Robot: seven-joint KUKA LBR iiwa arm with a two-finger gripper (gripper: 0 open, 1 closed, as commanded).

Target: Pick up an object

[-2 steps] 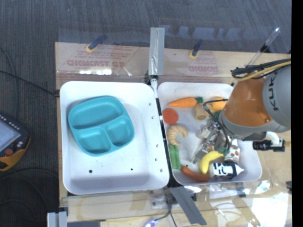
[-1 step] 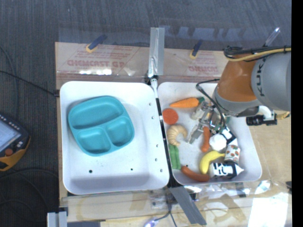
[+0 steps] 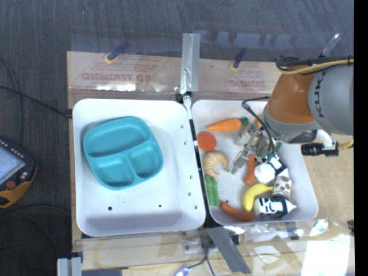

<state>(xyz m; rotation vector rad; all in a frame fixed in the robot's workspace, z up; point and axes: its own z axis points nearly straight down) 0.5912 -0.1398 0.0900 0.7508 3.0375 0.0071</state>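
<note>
Carrot (image 3: 224,125), orange with green tip, lies tilted.

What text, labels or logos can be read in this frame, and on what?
"KU": black letters on the grey arm, cut off at the frame edge.
Red print on the cardboard behind the left bin: blurred, roughly "DIGICAST", not sure.
Red print on the cardboard behind the right bin: too faint to read.
Black-and-white carton in the right bin: markings, no legible words.
Handheld screen at far left: unreadable.
</note>
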